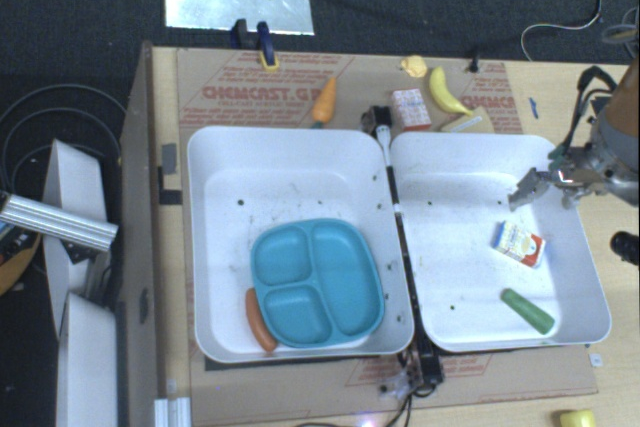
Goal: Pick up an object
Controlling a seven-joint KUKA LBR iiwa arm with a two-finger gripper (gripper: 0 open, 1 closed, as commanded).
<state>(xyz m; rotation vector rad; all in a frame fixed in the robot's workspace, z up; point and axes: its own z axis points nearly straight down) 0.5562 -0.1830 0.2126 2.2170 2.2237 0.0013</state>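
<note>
Beside claw (527, 189), small white-red-blue carton (518, 243)

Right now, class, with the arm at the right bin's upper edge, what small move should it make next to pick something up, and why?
Probably a short move down and toward the small carton. The end effector sits above the right bin holding nothing, and the carton lies just below it in the view, nearer than the green pickle, with bare floor around it.

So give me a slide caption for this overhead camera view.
Gripper poised above right bin holding a small carton and green cylinder.
</note>
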